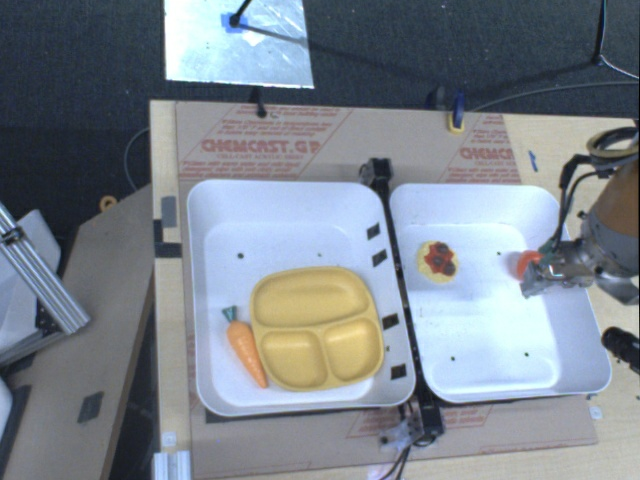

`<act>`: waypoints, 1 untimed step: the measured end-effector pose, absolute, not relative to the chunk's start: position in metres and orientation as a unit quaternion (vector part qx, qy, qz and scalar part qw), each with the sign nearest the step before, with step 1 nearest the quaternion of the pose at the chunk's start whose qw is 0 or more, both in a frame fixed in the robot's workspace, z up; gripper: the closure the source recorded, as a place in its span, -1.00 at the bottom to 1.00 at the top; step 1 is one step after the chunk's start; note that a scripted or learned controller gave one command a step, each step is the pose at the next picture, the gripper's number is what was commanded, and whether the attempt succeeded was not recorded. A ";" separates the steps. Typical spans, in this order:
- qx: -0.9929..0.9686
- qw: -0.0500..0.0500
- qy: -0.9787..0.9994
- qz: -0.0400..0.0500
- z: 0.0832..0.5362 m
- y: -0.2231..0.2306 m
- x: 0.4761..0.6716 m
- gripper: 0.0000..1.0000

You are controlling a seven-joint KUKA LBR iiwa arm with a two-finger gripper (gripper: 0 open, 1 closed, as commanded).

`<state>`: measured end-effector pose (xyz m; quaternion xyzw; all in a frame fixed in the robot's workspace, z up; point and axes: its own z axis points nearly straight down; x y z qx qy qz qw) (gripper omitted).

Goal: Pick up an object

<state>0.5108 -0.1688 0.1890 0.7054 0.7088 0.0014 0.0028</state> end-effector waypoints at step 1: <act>0.705 0.004 0.709 0.002 0.253 -0.171 0.509 1.00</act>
